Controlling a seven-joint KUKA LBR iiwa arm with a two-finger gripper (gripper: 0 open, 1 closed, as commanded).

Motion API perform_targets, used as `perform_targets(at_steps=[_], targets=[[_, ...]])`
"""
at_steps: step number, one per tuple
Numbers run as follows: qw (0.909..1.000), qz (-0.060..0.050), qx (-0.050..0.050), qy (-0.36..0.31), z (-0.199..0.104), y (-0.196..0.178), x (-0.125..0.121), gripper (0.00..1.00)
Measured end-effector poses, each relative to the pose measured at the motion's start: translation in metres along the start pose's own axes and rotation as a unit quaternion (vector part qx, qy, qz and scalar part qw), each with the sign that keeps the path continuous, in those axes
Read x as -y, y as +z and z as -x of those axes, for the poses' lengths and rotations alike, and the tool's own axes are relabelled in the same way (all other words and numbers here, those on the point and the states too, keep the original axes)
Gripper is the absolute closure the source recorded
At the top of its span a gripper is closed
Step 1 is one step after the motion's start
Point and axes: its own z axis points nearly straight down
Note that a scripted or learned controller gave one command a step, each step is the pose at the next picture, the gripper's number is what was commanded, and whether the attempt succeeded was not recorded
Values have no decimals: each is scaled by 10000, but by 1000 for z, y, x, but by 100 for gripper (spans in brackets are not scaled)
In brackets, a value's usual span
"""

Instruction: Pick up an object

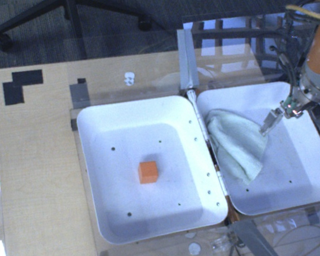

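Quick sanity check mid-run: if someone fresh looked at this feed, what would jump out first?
Probably the small orange cube, alone near the middle of the left bin. Next, the pale crumpled cloth heaped against the left side of the right bin, with the arm's hand reaching in from the right to the cloth's upper right edge.

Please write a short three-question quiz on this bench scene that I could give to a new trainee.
1. True or false: the orange cube lies in the right bin.
2. What lies along the right bin's left side? A) a pale green cloth B) a metal can C) a blue ball
3. Which item is the tool nearer to, and is it seen gripping that item?

Key
1. False. The cube sits near the middle of the left bin.
2. A. The pale green cloth is crumpled there.
3. The cloth; the tool sits at its right edge, and no grip on it can be seen.
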Motion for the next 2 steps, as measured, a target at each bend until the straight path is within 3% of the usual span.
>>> perform_targets(at_steps=[1, 2], targets=[[9982, -1, -2, -594, -55, -18, 22, 0], [9895, -8, -8, -1444, -16, 63, 21, 0]])
